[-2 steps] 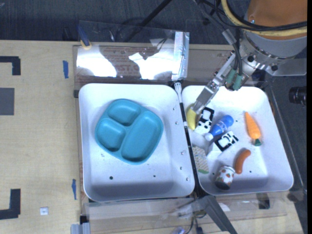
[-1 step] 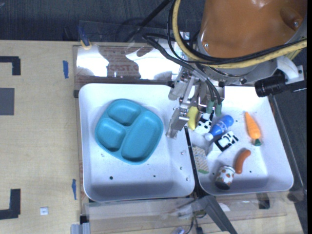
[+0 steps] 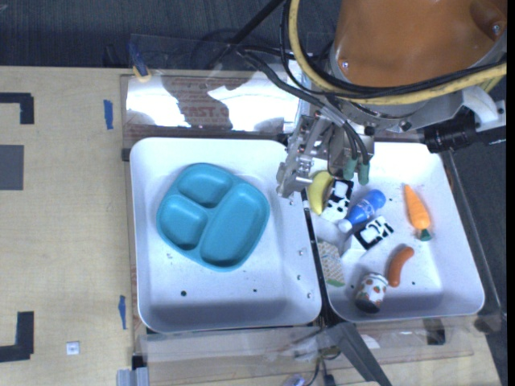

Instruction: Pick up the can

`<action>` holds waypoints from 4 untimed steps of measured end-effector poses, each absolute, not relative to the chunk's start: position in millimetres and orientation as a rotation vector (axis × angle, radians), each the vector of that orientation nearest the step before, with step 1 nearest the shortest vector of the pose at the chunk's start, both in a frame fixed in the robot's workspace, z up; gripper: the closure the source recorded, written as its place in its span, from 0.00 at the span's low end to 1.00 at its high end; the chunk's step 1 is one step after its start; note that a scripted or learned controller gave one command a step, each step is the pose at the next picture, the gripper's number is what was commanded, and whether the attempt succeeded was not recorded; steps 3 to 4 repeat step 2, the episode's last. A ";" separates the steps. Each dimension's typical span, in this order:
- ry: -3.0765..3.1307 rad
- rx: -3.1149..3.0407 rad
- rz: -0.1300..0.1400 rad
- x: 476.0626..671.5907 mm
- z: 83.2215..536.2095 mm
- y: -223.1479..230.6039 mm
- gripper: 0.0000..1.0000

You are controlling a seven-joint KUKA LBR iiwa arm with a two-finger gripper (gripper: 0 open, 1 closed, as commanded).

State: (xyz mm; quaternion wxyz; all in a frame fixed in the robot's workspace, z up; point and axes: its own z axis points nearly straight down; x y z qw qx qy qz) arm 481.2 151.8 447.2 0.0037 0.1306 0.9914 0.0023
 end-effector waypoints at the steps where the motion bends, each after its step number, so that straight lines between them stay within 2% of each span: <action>1: 3.100 0.409 0.013 482.7 458.6 152.5 1.00; 2: 3.100 0.409 0.013 482.7 458.6 152.4 0.00; 4: 3.100 0.409 0.013 482.7 458.6 152.4 0.00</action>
